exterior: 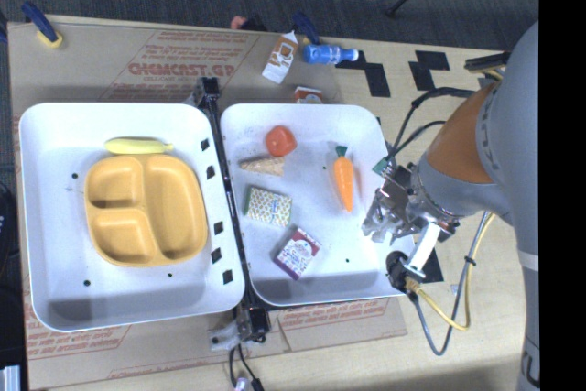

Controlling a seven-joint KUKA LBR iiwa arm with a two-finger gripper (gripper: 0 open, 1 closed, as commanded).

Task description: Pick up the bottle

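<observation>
blue bottle (pixel 322 55) lies flat, long axis left-right, cap pointing right.

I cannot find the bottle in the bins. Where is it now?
The blue bottle lies on the bench outside both bins, beyond the right bin's far rim, beside a small carton.

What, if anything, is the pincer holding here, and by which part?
Nothing that can be seen. The pincer sits at the right bin's right edge, apart from the carrot, while the blue bottle lies outside the bins.
</observation>
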